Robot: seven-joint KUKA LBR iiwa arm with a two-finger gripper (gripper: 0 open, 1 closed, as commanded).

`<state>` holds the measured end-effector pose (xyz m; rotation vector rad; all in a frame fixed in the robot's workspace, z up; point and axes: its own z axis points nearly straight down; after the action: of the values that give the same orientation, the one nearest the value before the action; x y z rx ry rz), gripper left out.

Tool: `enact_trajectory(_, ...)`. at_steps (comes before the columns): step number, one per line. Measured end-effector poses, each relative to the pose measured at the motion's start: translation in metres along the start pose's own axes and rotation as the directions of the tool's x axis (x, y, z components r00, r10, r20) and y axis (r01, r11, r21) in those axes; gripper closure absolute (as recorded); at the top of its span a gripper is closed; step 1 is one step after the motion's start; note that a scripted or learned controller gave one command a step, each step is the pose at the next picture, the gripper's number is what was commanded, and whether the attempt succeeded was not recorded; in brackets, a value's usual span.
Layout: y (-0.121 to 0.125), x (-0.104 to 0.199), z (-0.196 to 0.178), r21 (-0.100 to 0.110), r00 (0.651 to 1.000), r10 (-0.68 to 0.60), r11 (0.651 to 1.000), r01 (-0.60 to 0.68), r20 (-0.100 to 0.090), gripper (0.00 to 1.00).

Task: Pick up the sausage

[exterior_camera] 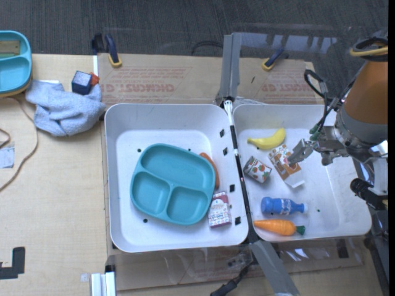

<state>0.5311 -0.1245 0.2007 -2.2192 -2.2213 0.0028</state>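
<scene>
Sausage (210, 165) beside teal tray (173, 184), carton labels unreadable

Sausage (210, 166) beside teal tray (173, 183)

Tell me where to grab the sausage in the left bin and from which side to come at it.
Grip the sausage at its exposed curved strip beside the teal tray, probably from above, fingers across its narrow width. The tray's right rim covers its left side, so only this edge is free. The gripper is over the right bin.
</scene>
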Motion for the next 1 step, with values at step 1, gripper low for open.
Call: enact_trajectory(1,0.0228,0.0056,0.1091,-0.002,0.960,-0.280,0.960,0.280,0.001,0.00)
